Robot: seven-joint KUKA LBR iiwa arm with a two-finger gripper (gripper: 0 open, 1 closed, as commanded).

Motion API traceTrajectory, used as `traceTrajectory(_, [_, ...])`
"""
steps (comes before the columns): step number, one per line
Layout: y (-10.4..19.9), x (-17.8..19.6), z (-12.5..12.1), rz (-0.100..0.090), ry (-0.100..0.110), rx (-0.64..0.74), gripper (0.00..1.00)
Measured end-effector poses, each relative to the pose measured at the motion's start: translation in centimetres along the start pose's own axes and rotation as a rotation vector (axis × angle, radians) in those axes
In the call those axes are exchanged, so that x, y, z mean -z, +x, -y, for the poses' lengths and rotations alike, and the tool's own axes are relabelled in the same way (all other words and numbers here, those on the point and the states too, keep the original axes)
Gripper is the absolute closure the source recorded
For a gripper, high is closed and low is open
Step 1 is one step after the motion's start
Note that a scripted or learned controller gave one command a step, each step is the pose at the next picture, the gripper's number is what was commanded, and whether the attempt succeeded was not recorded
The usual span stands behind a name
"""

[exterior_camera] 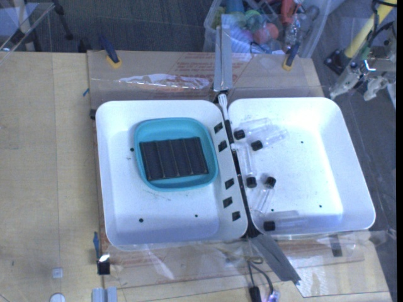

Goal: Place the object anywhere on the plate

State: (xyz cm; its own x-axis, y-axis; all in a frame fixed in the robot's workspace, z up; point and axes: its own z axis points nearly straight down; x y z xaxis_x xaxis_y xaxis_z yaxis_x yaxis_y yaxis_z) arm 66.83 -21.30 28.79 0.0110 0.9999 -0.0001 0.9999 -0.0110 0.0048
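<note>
Two white bins on the bench, seen from above at a slant. In the left bin lies the teal plate, and on it a dark ridged slab rests flat, wholly within the rim. Its long axis runs across the view, tilted a little. If this slab is the task's object, the placement appears already made.

The right bin holds several clear vials with black caps, scattered close to the divider between the bins. These are the other candidates for the object.

The pale mechanism at the upper right, apparently the gripper, sits outside both bins, beyond the right bin's far corner. Whether it is released or clenched cannot be told, and nothing is seen held in it.

From there the vials lie nearer, down and to the view's left. The plate lies farther the same way, across the divider, so any carry would run from the right bin leftward.
</note>
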Motion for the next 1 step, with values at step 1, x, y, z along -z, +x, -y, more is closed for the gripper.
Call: traceTrajectory(1, [-0.74, -1.64, 0.10, -0.001, 0.007, 0.058, 0.00])
